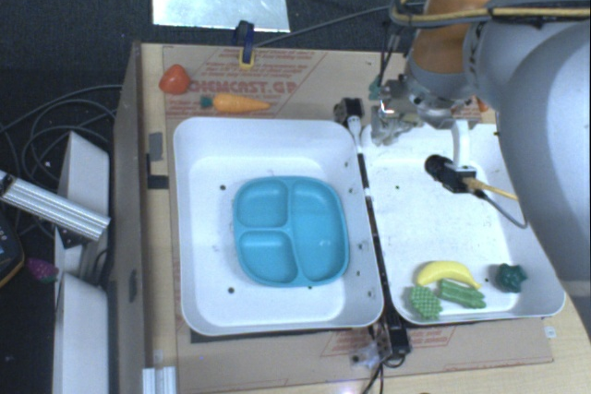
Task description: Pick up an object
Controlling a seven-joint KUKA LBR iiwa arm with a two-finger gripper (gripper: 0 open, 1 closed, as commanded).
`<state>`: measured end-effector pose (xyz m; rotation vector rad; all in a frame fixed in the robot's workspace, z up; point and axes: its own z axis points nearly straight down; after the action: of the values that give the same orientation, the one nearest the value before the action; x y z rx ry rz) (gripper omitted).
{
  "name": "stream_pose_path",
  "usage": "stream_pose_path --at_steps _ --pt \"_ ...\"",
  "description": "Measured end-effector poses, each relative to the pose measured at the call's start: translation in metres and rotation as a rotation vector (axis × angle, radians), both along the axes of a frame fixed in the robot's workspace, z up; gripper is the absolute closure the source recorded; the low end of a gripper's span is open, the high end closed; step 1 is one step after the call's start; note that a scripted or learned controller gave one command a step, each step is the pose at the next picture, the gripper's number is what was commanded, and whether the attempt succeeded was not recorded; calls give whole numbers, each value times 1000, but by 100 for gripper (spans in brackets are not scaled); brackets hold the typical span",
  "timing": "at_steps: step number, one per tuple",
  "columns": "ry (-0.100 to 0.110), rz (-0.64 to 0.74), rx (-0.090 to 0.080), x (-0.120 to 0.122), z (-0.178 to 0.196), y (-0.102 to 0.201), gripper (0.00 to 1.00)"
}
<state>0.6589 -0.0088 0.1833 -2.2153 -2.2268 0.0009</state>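
You are looking at a banana (447, 273), and it is showing a bright yellow, smooth, curved body. It is lying in the right bin (416, 208), close to that bin's near wall. Its long axis is running roughly left to right along that wall, a little lower at the right end, and its arch is bulging away from the wall. Just beside it, toward the wall, a green knobbly piece (424, 300) and a green pod-shaped piece (461, 294) are lying, and a dark green broccoli (509, 276) is sitting to the right of the banana, near the bin's corner. The gripper (386, 120) is hanging over the far left corner of the same bin, well apart from the banana. You cannot tell if it is released or clenched. In the left bin (199, 198) a blue divided plate (290, 231) is resting.
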Motion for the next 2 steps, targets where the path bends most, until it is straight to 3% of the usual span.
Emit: stream_pose_path --at_steps 1,2 --pt "-4 -2 -1 -15 50 -25 100" --pt "-6 1 -1 -15 60 -25 100"
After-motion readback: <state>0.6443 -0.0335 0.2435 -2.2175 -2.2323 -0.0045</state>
